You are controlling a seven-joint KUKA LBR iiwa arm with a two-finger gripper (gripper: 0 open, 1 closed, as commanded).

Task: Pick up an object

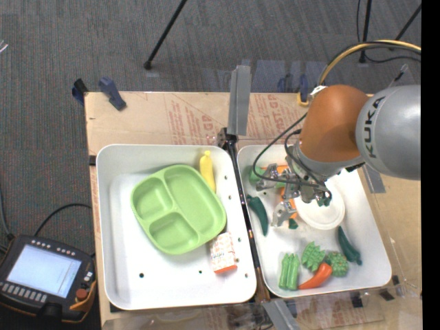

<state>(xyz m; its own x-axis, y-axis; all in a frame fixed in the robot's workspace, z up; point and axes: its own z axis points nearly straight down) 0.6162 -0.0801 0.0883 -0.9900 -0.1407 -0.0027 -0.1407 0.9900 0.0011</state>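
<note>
We cannot tell our pincer's (pixel 292 199) state; crowded beside the white bowl (pixel 320 212), it may grab nothing.

Teach pendant (pixel 42 275) beside the bench (pixel 165 119)

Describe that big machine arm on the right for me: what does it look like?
The thick, rounded grey arm bears dark "KUKA" lettering and a glossy orange band above the wrist. Black cables loop beside it and a yellow hose arches over it. Below sits a small metal gripper.
</note>
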